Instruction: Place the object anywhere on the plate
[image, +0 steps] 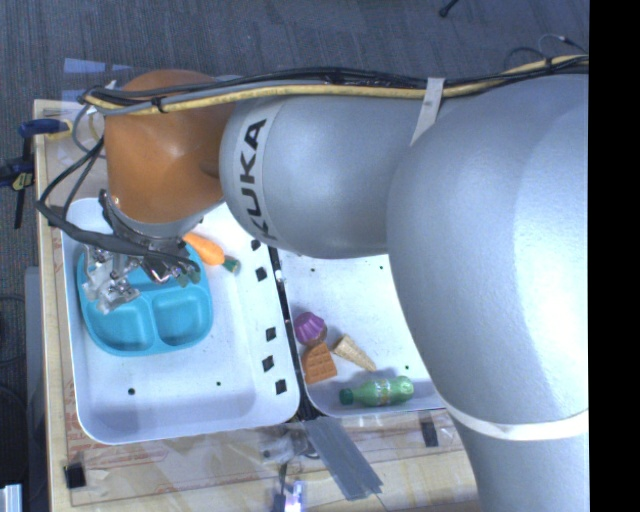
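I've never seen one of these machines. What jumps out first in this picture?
The huge grey arm fills the right and top, its orange band above the left bin. Beneath it the end effector hangs over a blue divided plate, with a toy carrot by the plate's upper right edge. In the right bin lie a purple toy, an ice-cream cone and a green bottle.

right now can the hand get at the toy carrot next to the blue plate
Probably yes. The hand hangs over the blue plate in the left bin, and the toy carrot lies just beside it, uncovered, with nothing lying between them.
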